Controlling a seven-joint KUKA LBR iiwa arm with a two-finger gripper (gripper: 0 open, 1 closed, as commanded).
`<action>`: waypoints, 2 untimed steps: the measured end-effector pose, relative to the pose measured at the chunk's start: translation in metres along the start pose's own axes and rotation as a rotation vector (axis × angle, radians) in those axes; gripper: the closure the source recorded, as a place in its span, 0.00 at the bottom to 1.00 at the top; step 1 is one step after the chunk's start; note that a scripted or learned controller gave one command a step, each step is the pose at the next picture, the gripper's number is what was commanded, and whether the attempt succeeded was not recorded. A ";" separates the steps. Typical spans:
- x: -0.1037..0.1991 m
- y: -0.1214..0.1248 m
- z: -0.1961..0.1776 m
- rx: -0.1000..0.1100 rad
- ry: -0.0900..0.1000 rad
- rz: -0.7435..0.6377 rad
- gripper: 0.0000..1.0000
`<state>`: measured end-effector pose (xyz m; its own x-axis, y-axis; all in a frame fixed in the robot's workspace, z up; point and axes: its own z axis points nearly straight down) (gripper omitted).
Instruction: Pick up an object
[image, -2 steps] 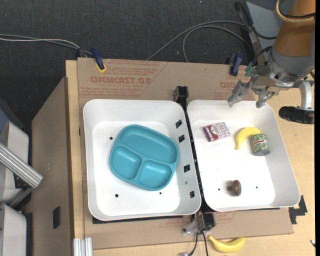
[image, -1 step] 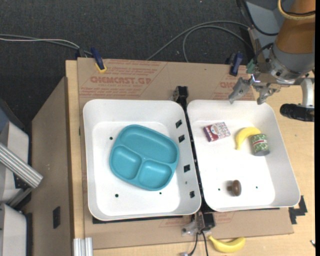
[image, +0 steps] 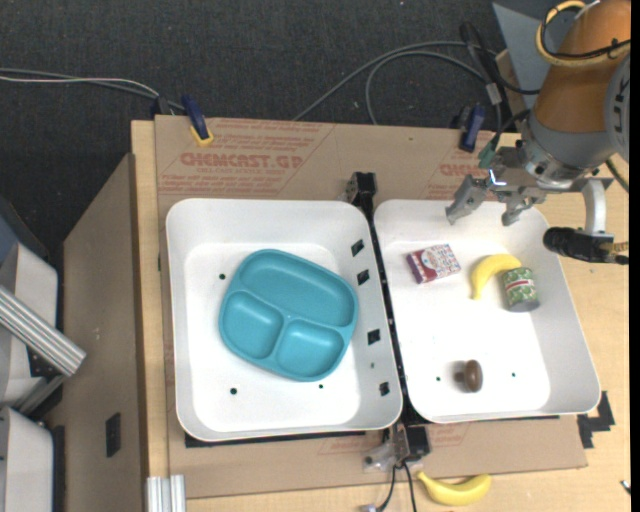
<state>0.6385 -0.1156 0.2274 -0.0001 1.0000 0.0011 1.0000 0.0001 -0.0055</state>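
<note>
A banana (image: 455, 488) lies on the bench (image: 260, 155) outside both bins

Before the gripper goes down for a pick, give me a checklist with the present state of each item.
1. Gripper open: ok, the two fingers stand apart with nothing between them.
2. Gripper over a target: not ok, it hangs at the far edge of the right bin, apart from every object.
3. Small red-and-white carton free to grasp: ok, it lies alone.
4. Banana free to grasp: not ok, the green can lies against it.
5. Small brown object free to grasp: ok, it sits alone near the front.
6. Left bin: ok, it holds a teal divided plate, away from the arm.
</note>
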 end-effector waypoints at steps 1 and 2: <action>-0.008 0.004 0.057 0.001 0.000 0.001 0.00; -0.013 0.003 0.118 0.001 0.001 0.001 0.00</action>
<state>0.6405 -0.1285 0.1090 0.0004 1.0000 0.0017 1.0000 -0.0004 -0.0064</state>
